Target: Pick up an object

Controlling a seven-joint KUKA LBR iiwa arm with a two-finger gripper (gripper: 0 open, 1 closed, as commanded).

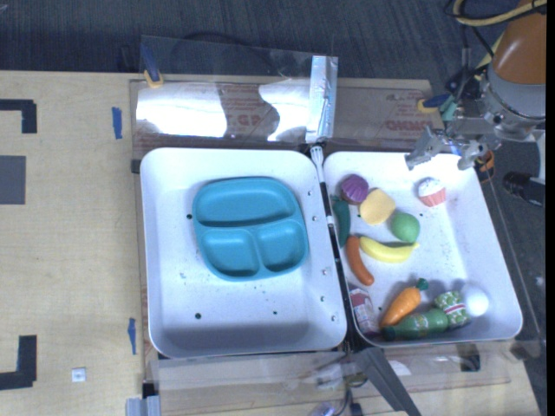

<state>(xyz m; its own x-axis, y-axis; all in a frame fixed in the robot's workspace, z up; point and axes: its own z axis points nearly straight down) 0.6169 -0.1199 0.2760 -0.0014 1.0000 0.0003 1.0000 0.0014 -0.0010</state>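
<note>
Two white bins (165, 319) sit on a wooden bench (69, 232) over dark carpet (260, 7)

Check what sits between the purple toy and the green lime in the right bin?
In the camera view, a yellow lemon-like toy lies between the purple toy and the green lime, close to both.

camera view: single fixed camera above the worktop (61, 232) | looks down at a slant | far enough to frame both white bins (243, 332) side by side | arm (520, 68) enters from right edge
</note>
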